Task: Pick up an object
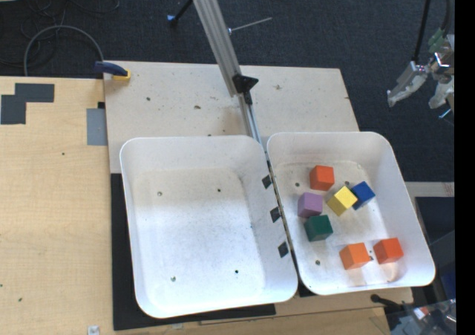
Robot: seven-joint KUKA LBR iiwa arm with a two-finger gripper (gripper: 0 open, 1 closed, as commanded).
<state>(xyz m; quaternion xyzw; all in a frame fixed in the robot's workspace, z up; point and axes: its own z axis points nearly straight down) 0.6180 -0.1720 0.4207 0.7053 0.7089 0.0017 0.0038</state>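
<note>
Several small cubes lie in the right bin (404, 177): an orange-red one (322, 176), a purple one (310, 203), a yellow one (343, 199) touching a blue one (362, 193), a green one (318, 227), an orange one (355, 255) and a red one (387, 249). My gripper (415, 96) hangs at the far right, above and behind the right bin, well off the bench over the dark floor. Its fingers are spread open with nothing between them.
The left bin (148, 170) stands beside the right one, with black clips along the shared wall. A slanted aluminium post (219, 36) rises behind the bins. A blue and yellow clamp (113, 70) sits at the board's back left corner.
</note>
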